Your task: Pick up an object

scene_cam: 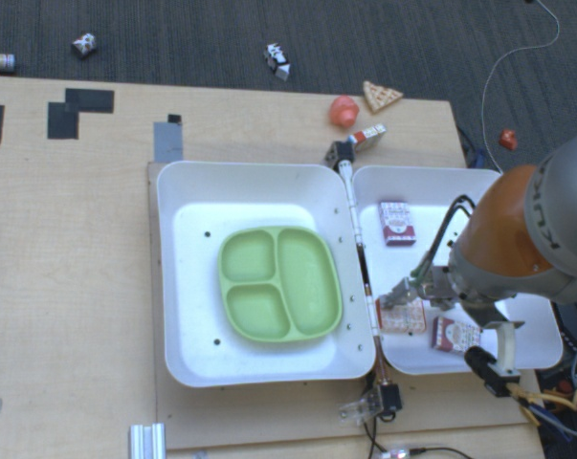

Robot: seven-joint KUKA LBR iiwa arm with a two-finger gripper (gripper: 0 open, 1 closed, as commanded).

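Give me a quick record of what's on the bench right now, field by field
left bin: holds a green divided plate
right bin: holds three small red-and-white cartons
far carton: lies alone toward the bin's back
near cartons: one by the divider, another beside it
gripper: low over the carton by the divider
bench beyond the bins: red ball, pizza-slice toy

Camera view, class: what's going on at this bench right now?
A grey and orange arm reaches in from the right over the right bin. Its gripper is low over a small red and white carton near that bin's left wall. Two more cartons lie in the same bin. The left bin holds a green divided plate. Nothing looks lifted yet.
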